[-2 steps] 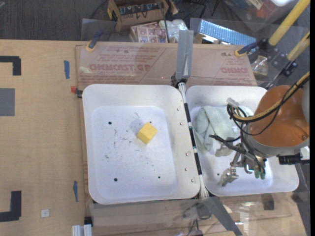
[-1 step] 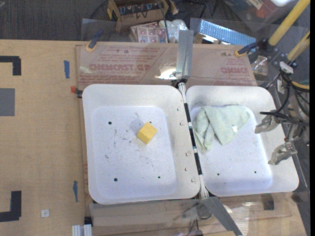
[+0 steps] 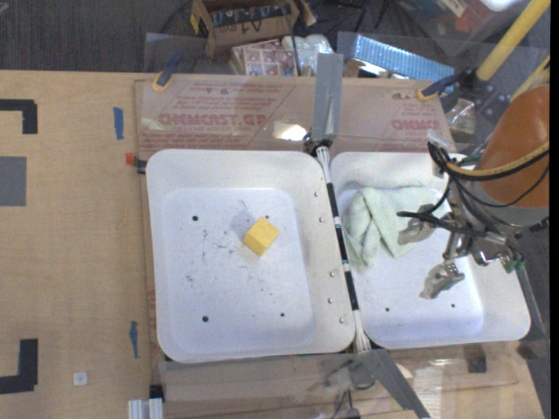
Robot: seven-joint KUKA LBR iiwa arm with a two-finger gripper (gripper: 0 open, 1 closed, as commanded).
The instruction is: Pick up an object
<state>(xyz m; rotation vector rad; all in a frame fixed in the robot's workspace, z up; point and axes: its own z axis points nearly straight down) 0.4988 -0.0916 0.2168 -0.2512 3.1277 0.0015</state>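
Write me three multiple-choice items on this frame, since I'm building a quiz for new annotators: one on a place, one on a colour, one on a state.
1. Where does the yellow block lie?
A. In the left bin
B. In the right bin
C. On the wooden bench

2. What colour is the cloth?
A. Dark red
B. Pale green-white
C. Black

3. How does the gripper stand?
A. Shut on the block
B. Shut on the cloth
C. Open, fingers apart, over the right bin

Answers: 1 A, the block sits near the left bin's middle. 2 B, the crumpled cloth looks pale green-white. 3 C, the two fingers are spread with nothing between them.
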